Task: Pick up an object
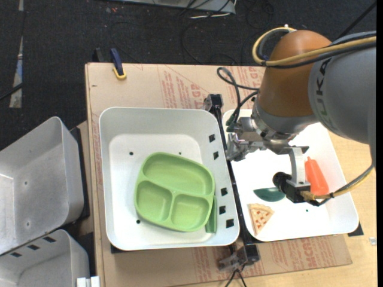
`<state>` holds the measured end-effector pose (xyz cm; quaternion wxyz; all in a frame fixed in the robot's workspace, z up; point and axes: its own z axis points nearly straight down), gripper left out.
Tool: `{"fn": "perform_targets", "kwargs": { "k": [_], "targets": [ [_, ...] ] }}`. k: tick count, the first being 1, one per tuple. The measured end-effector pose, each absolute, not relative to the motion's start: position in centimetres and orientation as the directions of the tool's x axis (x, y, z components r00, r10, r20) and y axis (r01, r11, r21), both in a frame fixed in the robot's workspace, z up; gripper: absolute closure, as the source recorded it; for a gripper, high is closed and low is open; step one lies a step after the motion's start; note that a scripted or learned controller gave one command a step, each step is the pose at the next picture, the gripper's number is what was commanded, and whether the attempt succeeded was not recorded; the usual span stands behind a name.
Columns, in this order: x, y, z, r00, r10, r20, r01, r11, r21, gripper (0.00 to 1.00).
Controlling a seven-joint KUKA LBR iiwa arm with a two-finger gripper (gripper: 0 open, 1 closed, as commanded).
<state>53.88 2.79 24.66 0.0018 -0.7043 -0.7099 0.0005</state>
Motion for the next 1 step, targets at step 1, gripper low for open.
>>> {"fn": "perform_targets", "kwargs": {
  "k": [1],
  "targets": [
    [53.16, 8.47, 25.06, -0.010, 1.000, 0.002, 1.000, 0.010, 0.000, 1.00]
  ]
}}
